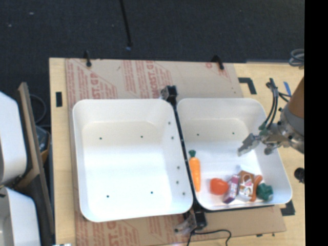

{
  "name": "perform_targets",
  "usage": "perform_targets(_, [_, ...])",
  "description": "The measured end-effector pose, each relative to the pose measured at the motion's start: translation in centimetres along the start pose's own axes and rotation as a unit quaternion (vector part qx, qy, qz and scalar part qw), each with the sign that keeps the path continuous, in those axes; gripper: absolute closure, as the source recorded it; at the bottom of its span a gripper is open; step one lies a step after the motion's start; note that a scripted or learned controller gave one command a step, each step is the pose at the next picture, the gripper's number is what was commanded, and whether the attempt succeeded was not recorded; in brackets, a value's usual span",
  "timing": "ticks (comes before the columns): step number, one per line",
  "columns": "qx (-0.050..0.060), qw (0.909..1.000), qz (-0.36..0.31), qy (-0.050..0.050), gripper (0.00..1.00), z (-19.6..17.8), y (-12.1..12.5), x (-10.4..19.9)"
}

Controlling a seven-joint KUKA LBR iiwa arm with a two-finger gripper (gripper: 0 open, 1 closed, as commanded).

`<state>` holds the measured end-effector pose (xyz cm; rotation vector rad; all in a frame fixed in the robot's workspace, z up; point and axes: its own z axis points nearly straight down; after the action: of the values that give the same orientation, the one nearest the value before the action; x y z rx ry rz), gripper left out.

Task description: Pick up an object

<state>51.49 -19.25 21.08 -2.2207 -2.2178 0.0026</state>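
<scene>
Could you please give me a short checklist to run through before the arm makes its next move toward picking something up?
1. Targets present: an orange toy carrot, a round red-orange toy, a purple and brown snack packet and a small green toy lie in the right white bin: ok.
2. Two-finger gripper is inside the right bin's outline: ok.
3. Gripper over a target: it sits up-view of the cluster, over bare floor: not ok.
4. Nothing between the fingers: ok.
5. A target stands apart: the carrot lies alone by the divider: ok.
6. Gripper height above floor: cannot tell.
</scene>
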Motion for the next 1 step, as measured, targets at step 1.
perform_targets(1, [0.002,1.0000,-0.001,0.001,0.00,5.77,-2.53,3.22])
